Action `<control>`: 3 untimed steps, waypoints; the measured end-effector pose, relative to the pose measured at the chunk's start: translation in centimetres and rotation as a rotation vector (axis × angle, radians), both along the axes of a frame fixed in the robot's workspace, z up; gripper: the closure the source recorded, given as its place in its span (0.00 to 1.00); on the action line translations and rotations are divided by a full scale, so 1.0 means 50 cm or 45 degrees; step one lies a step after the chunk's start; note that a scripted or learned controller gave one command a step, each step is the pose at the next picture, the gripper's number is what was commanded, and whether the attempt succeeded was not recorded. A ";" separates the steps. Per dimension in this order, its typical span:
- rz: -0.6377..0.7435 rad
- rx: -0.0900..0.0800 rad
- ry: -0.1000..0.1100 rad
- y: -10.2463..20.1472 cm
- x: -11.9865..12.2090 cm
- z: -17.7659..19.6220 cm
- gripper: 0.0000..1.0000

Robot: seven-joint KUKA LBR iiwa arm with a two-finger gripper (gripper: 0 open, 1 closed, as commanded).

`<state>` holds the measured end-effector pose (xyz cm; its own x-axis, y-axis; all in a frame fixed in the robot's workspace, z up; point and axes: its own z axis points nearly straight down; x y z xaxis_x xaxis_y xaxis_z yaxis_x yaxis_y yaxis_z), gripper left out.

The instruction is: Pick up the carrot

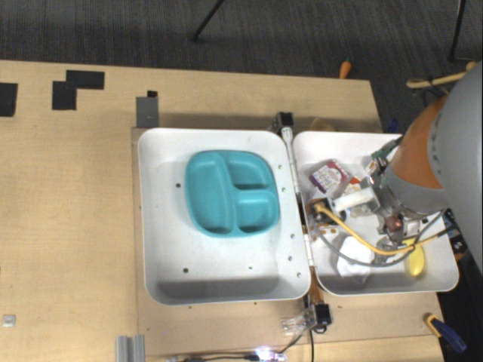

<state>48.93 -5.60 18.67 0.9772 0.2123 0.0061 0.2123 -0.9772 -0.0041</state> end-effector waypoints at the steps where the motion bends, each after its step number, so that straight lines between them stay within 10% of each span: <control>1: 0.156 -0.003 0.012 -0.023 -0.005 -0.007 0.00; 3: 1.131 -0.006 0.004 0.072 -0.004 -0.006 0.00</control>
